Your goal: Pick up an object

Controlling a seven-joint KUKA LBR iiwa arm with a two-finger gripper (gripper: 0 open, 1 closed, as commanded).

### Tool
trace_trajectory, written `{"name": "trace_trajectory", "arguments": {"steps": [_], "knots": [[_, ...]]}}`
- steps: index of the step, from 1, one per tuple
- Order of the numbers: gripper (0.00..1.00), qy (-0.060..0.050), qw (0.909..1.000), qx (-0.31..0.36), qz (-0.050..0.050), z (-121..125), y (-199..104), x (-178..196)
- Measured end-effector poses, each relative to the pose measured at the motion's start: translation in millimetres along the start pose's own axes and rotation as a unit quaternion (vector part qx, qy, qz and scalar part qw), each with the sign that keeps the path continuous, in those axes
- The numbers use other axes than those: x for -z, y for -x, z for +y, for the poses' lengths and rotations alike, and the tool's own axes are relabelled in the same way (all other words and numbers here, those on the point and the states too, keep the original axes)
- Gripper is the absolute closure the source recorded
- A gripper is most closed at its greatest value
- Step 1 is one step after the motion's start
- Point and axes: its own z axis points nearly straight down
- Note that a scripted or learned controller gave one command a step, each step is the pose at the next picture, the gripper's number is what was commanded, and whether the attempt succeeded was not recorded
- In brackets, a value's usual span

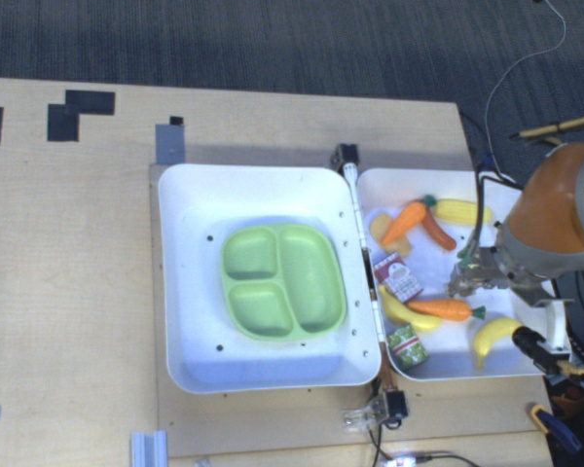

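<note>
The carrot that the pincer is hanging over is lying flat in the right bin, pointing left to right, with its left end touching a yellow banana and a small red-and-white packet just beside it. I am judging that this carrot is the likely target, because the pincer is standing just above its right part. Whether its fingers are spread or pressed together I cannot tell, since the wrist and the orange band are covering them, and nothing is showing between them. The main danger is coming from the crowding: if the fingers are going down at this place, one of them is probably landing on the banana or the packet, and the carrot is then rolling away or only being pushed. A second banana is lying near the front wall, another carrot and one more banana are resting at the back, and a green packet is sitting in the front left corner. The left bin is holding a green divided tray, and both bins are resting on the counter.
</note>
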Motion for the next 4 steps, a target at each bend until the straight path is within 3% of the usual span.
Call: {"name": "trace_trajectory", "arguments": {"steps": [1, 2, 3, 4], "knots": [[0.0, 0.0, 1.0, 0.0, 0.0, 0, 0, 0], [0.0, 0.0, 1.0, -0.001, -0.001, -34, -35, -11], [1.0, 0.003, 1.0, 0.0, -0.001, -32, -35, 1], [0.0, 0.003, 1.0, 0.0, -0.001, -32, -35, 1]]}}
